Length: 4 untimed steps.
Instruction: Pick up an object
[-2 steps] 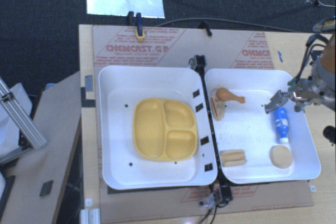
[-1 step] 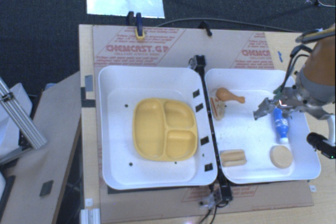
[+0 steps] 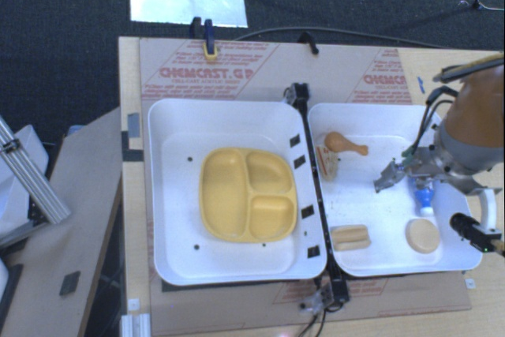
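In the right bin (image 3: pixel 371 130), our claw (image 3: pixel 388 177) hovers near center; we cannot tell its state. A blue-capped bottle (image 3: pixel 424 197) lies at its three o'clock, a tan round block (image 3: pixel 423 236) at five.

left bin (image 3: pixel 170 170): smooth white plastic, faint sheen
right bin (image 3: pixel 371 201): same white plastic
divided plate (image 3: pixel 248 195): yellow plastic, smooth, matt
drumstick (image 3: pixel 345 144): tan toy plastic, smooth
hot dog bun (image 3: pixel 350 237): pale toy plastic, matt
round biscuit (image 3: pixel 423 236): tan plastic, matt
bench board (image 3: pixel 237 71): brown printed paper facing, flat matt
floor (image 3: pixel 63 4): dark carpet, rough weave
arm band (image 3: pixel 477 110): orange, glossy
gripper (image 3: pixel 388 177): grey metal, dull
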{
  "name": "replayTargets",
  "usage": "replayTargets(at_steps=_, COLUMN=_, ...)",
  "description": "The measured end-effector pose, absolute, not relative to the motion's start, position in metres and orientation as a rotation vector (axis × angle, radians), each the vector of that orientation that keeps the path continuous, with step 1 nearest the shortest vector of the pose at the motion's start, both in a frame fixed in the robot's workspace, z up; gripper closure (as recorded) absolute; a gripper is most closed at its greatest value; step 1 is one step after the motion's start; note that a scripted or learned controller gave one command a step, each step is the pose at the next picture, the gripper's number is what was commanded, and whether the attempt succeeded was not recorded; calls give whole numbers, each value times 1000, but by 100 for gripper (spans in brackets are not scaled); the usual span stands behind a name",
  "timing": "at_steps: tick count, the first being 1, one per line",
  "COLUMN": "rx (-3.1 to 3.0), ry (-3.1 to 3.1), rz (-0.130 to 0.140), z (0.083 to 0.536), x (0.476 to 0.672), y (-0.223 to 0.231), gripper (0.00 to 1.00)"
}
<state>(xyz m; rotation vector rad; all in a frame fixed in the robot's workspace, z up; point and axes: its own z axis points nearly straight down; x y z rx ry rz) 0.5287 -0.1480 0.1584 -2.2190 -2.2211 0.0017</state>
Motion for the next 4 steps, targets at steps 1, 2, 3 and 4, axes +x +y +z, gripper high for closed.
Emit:
replayTargets(at_steps=1, rx=-2218, ry=-2221, rz=1, z=116, x=528, y=-144, gripper=0)
replayTargets(at_steps=2, rx=-2222, ry=-2226, rz=-3, z=129, x=529, y=-145, gripper=100)
replayTargets(at_steps=3, rx=-2223, ry=-2230, rz=-6, z=192, x=532, y=-151, gripper=100)
replayTargets(at_steps=4, rx=-2222, ry=-2230, rz=-6, z=240, x=526, y=-149, gripper=100)
